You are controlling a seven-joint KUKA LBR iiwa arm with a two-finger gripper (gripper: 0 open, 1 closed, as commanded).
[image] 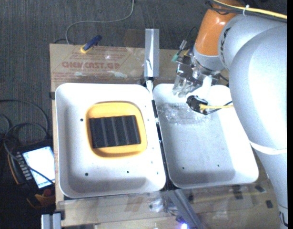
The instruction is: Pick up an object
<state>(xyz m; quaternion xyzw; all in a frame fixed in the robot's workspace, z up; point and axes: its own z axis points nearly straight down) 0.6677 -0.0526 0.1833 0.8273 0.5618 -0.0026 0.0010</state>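
1. Far left, off the bench, a small lit screen [39,166] lies on the dark floor among loose black cables.
2. A flat sheet of brown cardboard [98,63] with faded red lettering sits behind the bins, and a small blue and yellow tool [90,43] rests at its back edge.
3. The left bin [70,128] is white, shallow and round-cornered. In its middle lies a yellow tray [116,130], a rounded rectangle with a dark ribbed panel set into its top.
4. A narrow grey metal post [151,51] stands upright at the back, above the seam between the two bins.
5. The right bin [208,156] is the same smooth white shape; a crinkled clear plastic wrapper [182,113] lies near its back left corner.
6. The gripper [184,87] hangs over the back of the right bin, just above the wrapper, under the arm's orange band. I cannot tell whether it is open or closed, and I see nothing in it.
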